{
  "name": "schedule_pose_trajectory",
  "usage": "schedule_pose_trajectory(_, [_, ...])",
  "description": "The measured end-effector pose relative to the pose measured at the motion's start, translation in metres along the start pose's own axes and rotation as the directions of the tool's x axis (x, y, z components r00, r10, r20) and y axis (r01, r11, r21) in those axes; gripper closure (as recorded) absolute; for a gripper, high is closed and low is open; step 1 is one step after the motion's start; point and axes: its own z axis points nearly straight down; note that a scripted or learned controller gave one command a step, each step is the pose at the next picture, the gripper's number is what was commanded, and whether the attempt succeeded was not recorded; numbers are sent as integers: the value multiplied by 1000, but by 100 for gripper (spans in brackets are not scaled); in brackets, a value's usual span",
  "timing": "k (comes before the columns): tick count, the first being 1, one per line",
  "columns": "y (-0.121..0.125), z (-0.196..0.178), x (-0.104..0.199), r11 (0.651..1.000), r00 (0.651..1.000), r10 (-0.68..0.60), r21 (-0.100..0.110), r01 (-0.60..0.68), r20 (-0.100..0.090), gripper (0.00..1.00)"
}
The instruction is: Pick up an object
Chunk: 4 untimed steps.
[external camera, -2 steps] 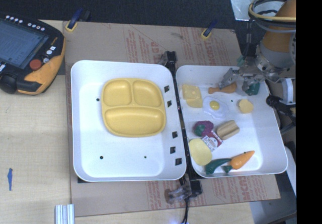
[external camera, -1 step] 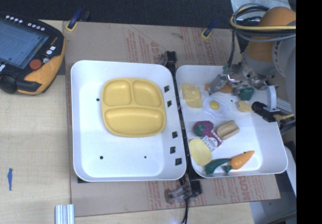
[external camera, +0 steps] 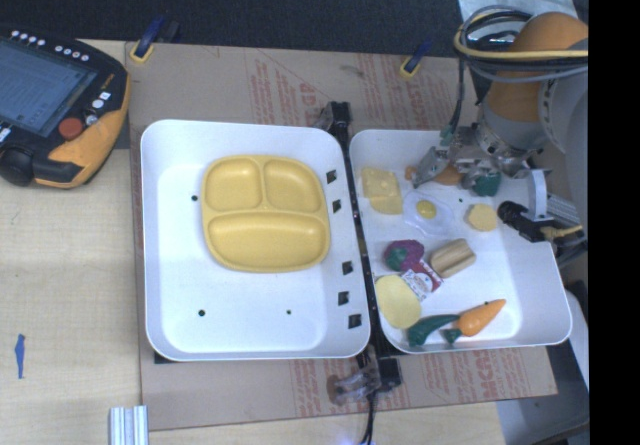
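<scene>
Counter (external camera: pixel 90 273): a light wood top with a brown cardboard sheet under two white bins.
Left bin (external camera: pixel 165 233): big and white. It holds one yellow plate.
Right bin (external camera: pixel 535 308): white, just beside the left bin. It holds the small toy foods.
Arm (external camera: pixel 525 63): grey with an orange band, reaching in from the right over the far end of the right bin.
Yellow plate (external camera: pixel 266 212): has three parts. It lies flat in the far half of the left bin.
Black and orange pad (external camera: pixel 55 108): has a screen. It sits on the counter, left of the bins.
Claw (external camera: pixel 462 165): down low at the far end of the right bin. I cannot tell what its grip is doing.
Cheese block (external camera: pixel 381 189): pale yellow, at the far left of the right bin.
Yellow disc (external camera: pixel 398 301): near the bin's left wall.
Bread piece (external camera: pixel 451 257): tan, in the middle of the right bin.
Carrot (external camera: pixel 480 317): orange, lying near the close edge of the right bin.
Purple piece (external camera: pixel 404 255): just left of the bread piece.
Small yellow piece (external camera: pixel 481 217): near the claw.
</scene>
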Motion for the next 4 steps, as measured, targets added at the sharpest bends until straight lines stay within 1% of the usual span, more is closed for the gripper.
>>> schedule_pose_trajectory(3, [0,0,24,1000,1000,-2,2,2,0,0])
schedule_pose_trajectory(4, [0,0,-5,1000,1000,2,3,-2,-5,0])
